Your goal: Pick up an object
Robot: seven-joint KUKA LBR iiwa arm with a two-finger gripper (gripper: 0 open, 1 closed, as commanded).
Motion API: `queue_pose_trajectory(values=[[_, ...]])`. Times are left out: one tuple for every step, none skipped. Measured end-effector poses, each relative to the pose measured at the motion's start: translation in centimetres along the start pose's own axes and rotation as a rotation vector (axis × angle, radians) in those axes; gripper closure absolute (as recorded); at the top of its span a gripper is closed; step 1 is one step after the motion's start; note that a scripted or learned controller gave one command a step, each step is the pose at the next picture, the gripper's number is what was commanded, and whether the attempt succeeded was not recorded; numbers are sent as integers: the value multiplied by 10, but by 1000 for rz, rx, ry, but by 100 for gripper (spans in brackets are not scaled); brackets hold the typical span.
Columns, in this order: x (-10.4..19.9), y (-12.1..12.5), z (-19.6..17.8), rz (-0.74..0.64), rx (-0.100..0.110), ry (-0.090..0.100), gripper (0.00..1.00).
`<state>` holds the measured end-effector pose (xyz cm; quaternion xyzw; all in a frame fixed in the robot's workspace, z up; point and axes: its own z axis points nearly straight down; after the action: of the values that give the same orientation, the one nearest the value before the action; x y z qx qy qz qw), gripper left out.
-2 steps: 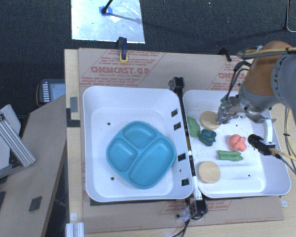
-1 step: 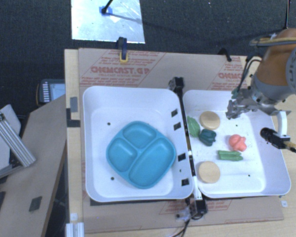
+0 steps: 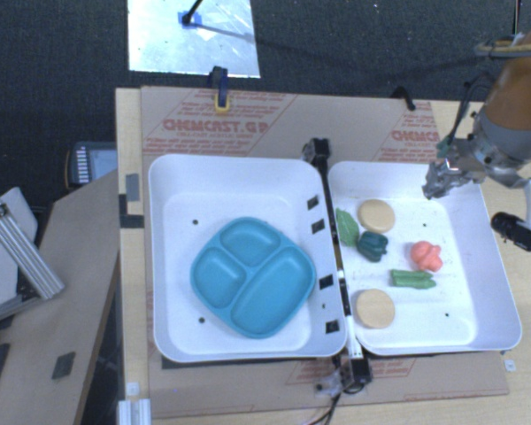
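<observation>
The right bin (image 3: pixel 478 237) holds several small toy foods: two tan round cookies (image 3: pixel 376 214) (image 3: pixel 374 308), a green leafy piece (image 3: pixel 346 227), a dark teal piece (image 3: pixel 372 245), a pink-orange lump (image 3: pixel 427 256) and a green bean-like piece (image 3: pixel 412 278). My gripper (image 3: pixel 439 181) hangs over the bin's far right part, above and to the right of the upper cookie, touching none of the objects. Nothing shows between its fingertips.
The left bin (image 3: pixel 173 228) holds a blue divided plate (image 3: pixel 252 277). A black divider with clips (image 3: pixel 327 237) runs between the bins. Both bins rest on cardboard (image 3: pixel 248 122). A metal rail (image 3: pixel 18 246) stands at the far left.
</observation>
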<state>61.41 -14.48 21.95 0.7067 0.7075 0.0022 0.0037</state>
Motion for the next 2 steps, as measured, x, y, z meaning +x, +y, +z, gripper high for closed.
queue_pose_trajectory(values=[[0,2,-50,-3,1,0,100],[63,6,-48,-9,6,4,100]])
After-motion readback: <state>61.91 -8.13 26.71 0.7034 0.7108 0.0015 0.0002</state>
